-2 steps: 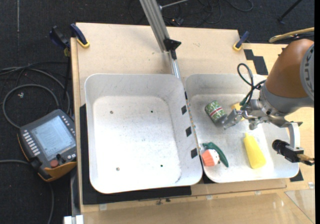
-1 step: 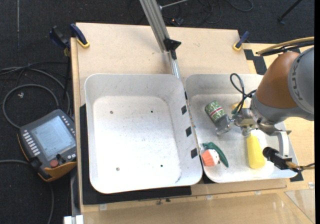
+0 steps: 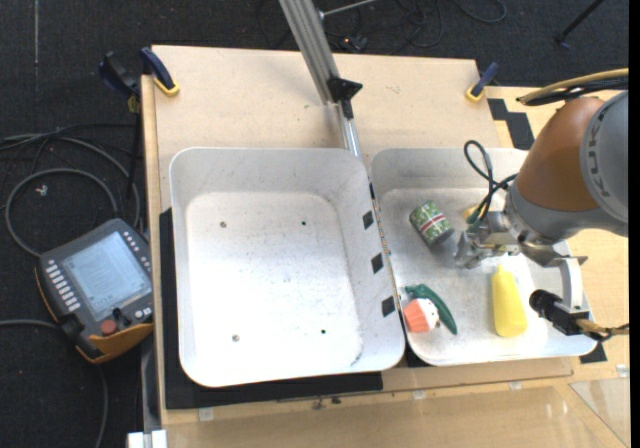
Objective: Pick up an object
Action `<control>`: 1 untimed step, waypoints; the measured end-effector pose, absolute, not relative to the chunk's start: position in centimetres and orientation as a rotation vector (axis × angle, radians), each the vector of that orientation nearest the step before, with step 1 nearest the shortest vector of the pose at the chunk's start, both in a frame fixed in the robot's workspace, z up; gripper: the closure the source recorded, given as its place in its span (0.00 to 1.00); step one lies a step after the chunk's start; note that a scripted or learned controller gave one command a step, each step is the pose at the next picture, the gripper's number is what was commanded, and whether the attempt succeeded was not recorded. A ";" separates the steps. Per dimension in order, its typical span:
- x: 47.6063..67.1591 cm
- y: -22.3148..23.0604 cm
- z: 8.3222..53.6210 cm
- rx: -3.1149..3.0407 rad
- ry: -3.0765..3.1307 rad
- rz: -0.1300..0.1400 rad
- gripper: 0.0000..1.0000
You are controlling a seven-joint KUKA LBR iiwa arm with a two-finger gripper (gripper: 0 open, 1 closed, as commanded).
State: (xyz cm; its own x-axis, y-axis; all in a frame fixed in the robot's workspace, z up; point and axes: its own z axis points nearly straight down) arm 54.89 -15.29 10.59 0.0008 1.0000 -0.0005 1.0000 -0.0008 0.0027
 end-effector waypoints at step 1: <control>55.6 -15.6 16.8 2.214 2.220 0.005 1.00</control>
State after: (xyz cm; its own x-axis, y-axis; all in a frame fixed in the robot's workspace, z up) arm 55.58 -15.57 16.78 -0.0026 1.0000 -0.0022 1.0000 0.0027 0.0068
